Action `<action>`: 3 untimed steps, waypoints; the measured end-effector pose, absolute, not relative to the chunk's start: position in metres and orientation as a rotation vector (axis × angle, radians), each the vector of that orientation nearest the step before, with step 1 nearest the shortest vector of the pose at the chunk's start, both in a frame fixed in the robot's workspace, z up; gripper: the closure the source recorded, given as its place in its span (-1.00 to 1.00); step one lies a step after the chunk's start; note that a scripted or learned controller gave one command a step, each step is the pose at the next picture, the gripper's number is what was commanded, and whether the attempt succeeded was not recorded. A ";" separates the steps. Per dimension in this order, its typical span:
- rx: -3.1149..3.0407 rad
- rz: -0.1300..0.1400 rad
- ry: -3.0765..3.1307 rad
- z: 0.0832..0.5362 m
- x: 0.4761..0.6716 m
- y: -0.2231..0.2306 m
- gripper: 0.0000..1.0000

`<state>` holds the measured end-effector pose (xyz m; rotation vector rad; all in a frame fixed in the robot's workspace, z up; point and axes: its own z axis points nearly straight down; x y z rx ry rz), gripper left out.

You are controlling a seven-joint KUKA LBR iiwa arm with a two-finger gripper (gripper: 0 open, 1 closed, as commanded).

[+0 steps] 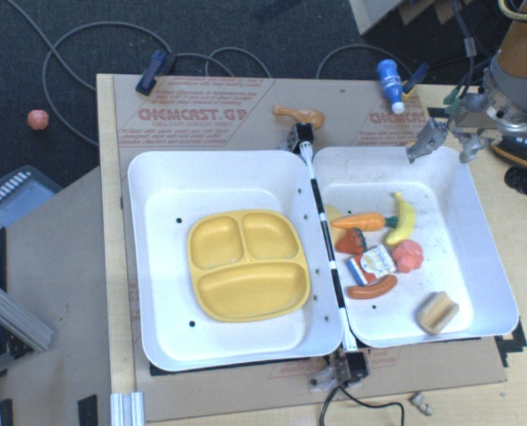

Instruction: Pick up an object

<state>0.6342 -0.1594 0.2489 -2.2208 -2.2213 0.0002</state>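
The tool is open and holds nothing above the right bin's far edge (approach step), so next it must descend toward the banana.

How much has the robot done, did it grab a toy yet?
Nothing looks done yet. The gripper hangs open over the far rim of the right bin, with nothing between its fingers. The banana, carrot, sausage and bread all lie in that bin, untouched. Left to do: come down on one, close and lift it.
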 end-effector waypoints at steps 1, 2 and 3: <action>-2.220 0.004 -2.218 0.160 0.654 -0.204 -1.00; -2.219 0.001 -2.221 0.086 0.632 -0.177 -1.00; -2.220 0.001 -2.220 0.085 0.607 -0.159 -1.00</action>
